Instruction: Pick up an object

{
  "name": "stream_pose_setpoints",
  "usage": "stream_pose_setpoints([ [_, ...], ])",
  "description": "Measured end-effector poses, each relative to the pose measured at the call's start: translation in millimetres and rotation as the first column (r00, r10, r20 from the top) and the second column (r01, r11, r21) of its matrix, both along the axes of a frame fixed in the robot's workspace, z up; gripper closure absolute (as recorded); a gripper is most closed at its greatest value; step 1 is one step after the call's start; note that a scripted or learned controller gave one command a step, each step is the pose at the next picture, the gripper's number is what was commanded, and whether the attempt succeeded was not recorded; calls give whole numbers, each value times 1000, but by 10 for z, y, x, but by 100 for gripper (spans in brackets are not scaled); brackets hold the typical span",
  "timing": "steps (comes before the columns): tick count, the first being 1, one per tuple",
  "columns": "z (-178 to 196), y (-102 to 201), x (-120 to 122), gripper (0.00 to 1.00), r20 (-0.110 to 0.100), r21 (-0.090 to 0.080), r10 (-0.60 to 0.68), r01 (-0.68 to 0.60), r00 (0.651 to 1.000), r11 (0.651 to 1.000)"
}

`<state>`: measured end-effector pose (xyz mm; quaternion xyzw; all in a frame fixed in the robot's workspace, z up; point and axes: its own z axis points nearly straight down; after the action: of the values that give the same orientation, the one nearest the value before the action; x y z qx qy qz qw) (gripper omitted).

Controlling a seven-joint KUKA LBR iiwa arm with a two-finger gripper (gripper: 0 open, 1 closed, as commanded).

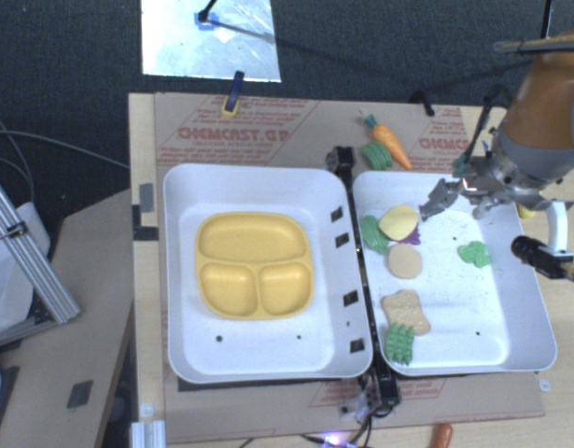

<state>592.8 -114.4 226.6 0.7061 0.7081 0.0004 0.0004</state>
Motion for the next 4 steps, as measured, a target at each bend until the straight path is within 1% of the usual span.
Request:
stream_pose_setpoints([
  [1,354,949,111,0,4,1,9,-9,1000,1000],
  [2,-730,214,-273,0,-10,-1,-9,9,1000,1000],
  [3,-1463,300,3,0,-3,1,2,-2,1000,1000],
  [4,1333,873,-507,0,18,2,6,-6,1000,1000],
])
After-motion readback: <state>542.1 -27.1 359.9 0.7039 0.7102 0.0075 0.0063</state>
